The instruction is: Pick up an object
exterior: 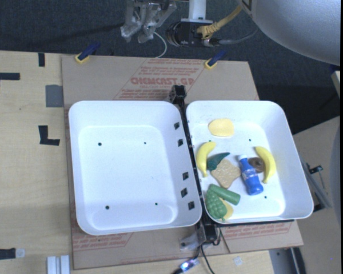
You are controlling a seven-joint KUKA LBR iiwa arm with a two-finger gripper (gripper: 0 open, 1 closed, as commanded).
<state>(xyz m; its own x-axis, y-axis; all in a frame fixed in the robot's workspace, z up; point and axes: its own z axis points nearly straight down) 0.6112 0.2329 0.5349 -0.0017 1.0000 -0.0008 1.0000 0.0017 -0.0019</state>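
Pale wooden table (23, 170) under a slanted overhead camera, overlaid with a brown printed cardboard sheet (160, 79) pinned at its far edge by two blue-and-yellow clamps (87, 52).

Bulky grey arm (297, 10) looming in from the upper right, out of focus.

Two shallow white bins side by side on the cardboard, touching along a black hinge-like seam: left bin (126, 104) with a bare floor marked by four small dark dots, right bin (274, 116) loaded with the pickable toys.

Hand (142, 24) parked high beyond the far edge of the cardboard, over the dark floor, well apart from both bins and nothing visibly in its grasp; too blurred to tell whether open or closed.

In the right bin, clustered toward the seam and the near side: green leafy vegetable (220, 198) at the near-left corner; blue bottle (251, 178) lying near the middle; tan cracker (225, 174) just left of the bottle; one yellow banana (204, 156) by the seam, another banana (267, 161) curving right of the bottle; pale yellow disc (221, 128) alone toward the far side; dark teal wedge (219, 160) touching the cracker's far edge; small brown piece (256, 164) at the bottle's far end.
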